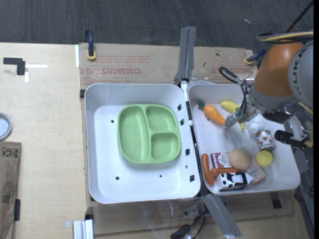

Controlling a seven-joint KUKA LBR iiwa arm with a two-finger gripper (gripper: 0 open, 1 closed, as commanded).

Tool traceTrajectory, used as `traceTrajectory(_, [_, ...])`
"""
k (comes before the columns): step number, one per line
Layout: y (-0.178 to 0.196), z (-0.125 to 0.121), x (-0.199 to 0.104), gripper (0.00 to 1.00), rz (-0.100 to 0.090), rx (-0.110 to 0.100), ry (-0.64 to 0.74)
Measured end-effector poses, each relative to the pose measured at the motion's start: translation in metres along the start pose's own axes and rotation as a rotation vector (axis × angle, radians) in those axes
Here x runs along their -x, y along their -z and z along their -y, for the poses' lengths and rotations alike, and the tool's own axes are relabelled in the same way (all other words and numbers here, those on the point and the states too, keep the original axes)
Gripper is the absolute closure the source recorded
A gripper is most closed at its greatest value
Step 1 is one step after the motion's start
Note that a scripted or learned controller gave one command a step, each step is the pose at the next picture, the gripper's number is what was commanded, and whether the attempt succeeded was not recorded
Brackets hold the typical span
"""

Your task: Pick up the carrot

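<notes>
The carrot (pixel 215 114), orange with a green top, lies at a slant near the far left of the right bin (pixel 294 176). Its green end points to the bin's back left corner. My gripper (pixel 233 121) hangs low in the same bin, just to the right of the carrot's orange tip and close to it. Nothing shows in its grasp. The arm's orange band (pixel 274 73) rises above it on the right.
A yellow banana (pixel 229 106) lies just behind the gripper. A small can (pixel 265 140), a lemon (pixel 264 158), a brown round item (pixel 239 159), a red sausage (pixel 207 168) and a cow-print carton (pixel 233 181) crowd the bin's front. A green divided plate (pixel 149 133) sits in the left bin (pixel 99 178).
</notes>
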State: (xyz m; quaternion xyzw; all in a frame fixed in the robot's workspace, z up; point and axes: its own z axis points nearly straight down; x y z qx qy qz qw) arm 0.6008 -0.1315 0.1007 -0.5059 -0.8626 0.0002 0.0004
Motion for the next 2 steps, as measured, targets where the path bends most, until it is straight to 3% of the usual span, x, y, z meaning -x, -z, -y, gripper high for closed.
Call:
traceTrajectory(1, [0.129, 0.043, -0.026, 1.0, 0.001, -0.001, -0.059])
traceTrajectory(2, [0.128, -0.048, -0.041, 1.0, 0.001, -0.002, -0.298])
